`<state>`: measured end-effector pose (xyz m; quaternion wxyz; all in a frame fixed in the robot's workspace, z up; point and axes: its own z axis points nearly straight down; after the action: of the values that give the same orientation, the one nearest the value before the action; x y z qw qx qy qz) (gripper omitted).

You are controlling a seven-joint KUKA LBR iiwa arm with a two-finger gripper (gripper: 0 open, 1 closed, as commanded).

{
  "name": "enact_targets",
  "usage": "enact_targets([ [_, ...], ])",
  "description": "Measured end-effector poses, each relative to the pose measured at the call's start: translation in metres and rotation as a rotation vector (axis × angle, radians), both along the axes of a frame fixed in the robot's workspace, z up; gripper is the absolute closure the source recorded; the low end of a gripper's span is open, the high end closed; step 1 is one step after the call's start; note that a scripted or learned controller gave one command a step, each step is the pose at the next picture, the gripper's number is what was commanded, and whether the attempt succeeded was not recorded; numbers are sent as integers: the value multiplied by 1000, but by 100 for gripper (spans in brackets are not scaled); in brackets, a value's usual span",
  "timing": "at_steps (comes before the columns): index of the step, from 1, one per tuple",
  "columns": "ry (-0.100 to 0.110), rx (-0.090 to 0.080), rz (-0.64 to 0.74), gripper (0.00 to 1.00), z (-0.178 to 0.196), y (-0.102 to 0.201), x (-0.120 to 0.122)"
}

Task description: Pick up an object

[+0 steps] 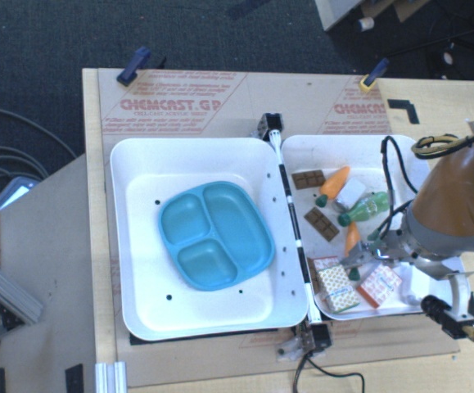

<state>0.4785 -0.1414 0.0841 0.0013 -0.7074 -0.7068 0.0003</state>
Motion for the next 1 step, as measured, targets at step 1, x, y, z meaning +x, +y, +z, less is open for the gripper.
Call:
enact_targets([
  [1, -1, -1, 0, 100, 10, 0, 0],
])
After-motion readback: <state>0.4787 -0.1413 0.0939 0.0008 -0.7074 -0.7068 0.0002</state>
